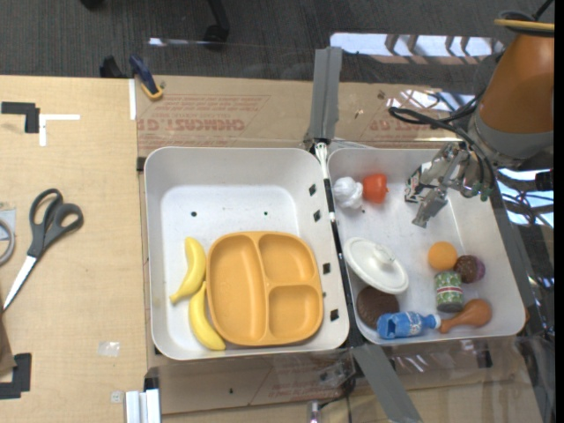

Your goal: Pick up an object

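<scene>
One gripper (pixel 429 203) hangs over the upper part of the right bin (pixel 502 236), near the frame's right edge; whether it is open or closed cannot be told, and nothing shows in its grasp. Left of it lies a red ball (pixel 375 187). Below it sit an orange (pixel 442 256), can (pixel 448 291) and bottle (pixel 406 324). Left bin (pixel 229 179) holds a tray (pixel 263 287) and bananas (pixel 193 270).

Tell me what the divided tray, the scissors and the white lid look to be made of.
Divided tray: likely plastic, matte orange, one even colour with rounded moulded edges.
Scissors: dark handles, probably plastic; pale blades that look like metal.
White lid: smooth and faintly glossy, plastic or ceramic; the view cannot settle which.
</scene>
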Robot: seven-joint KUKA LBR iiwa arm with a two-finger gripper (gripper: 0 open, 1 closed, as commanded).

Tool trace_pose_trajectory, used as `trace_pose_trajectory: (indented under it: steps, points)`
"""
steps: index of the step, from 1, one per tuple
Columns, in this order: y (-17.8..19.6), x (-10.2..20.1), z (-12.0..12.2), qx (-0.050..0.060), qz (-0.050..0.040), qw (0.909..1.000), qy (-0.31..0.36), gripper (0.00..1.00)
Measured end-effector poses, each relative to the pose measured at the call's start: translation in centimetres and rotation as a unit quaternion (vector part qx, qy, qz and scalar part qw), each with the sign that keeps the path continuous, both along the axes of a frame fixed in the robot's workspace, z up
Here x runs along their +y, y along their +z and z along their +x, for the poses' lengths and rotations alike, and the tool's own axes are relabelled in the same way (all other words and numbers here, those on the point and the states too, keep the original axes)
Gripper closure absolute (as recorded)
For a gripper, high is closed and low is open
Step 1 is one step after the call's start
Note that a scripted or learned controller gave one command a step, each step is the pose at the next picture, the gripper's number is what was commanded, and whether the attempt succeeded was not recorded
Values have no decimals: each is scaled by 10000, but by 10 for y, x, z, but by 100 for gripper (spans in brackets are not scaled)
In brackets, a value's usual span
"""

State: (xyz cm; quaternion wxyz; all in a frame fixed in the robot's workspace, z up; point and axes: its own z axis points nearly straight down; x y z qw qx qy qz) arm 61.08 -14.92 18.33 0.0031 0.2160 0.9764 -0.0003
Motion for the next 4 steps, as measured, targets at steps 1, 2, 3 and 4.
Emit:
trace_pose_trajectory:
  steps: [1, 2, 3, 4]
  points:
    - [-90, -49, 42, 0, 3, 9965, -832, 0]
    - [-90, -74, -25, 10, 5, 9932, -1167, 0]
    - [-91, -43, -79, 18, 10, 9880, -1546, 0]
    - [-81, -43, -77, -2, 3, 9882, -1532, 100]
